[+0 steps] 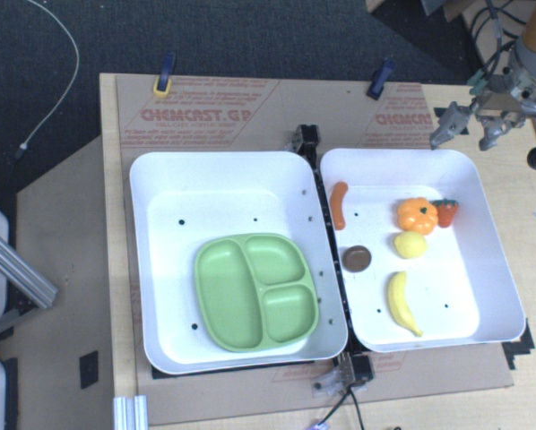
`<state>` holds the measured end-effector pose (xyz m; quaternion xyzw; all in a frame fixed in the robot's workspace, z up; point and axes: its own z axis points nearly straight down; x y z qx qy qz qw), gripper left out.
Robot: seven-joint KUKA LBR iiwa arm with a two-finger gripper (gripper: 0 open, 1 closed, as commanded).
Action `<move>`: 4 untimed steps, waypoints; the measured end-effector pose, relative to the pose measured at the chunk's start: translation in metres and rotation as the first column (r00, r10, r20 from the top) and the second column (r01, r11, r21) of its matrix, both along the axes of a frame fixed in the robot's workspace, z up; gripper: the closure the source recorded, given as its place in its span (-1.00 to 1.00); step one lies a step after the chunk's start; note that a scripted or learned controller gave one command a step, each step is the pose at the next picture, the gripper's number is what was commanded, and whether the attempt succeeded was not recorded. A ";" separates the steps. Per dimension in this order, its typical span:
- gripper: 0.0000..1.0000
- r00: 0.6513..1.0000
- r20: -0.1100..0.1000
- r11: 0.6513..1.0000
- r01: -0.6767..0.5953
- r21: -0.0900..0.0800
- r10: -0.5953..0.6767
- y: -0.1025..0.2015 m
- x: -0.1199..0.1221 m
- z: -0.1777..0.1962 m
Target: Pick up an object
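Observation:
The right bin [483, 321] holds several small items: an orange carrot-like stick [339, 204] near its left wall, an orange pumpkin-shaped fruit [416, 214], a red strawberry [445, 212] touching it, a yellow lemon [410, 245], a brown round disc [356, 258] and a yellow banana [402, 303]. My gripper [471, 130] hangs above the bench just beyond the right bin's far right corner. Its fingers [447, 129] are spread apart with nothing between them.
The left bin [151, 240] holds a green divided plate [254, 290]. A black clamp [306, 138] sits where the bins meet at the back, and another at the front [358, 365]. Blue clips [380, 78] pin the cardboard sheet at the far edge.

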<state>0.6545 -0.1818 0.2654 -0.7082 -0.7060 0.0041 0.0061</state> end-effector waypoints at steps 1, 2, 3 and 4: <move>-1.00 1.000 0.014 1.000 -0.003 -0.003 0.003 0.001 0.002 0.009; -1.00 1.000 0.009 1.000 -0.004 -0.002 0.004 0.008 0.000 -0.036; -1.00 1.000 0.007 1.000 -0.004 -0.001 0.004 0.017 -0.001 -0.085; -1.00 1.000 0.008 1.000 -0.004 -0.002 0.004 0.013 0.003 -0.146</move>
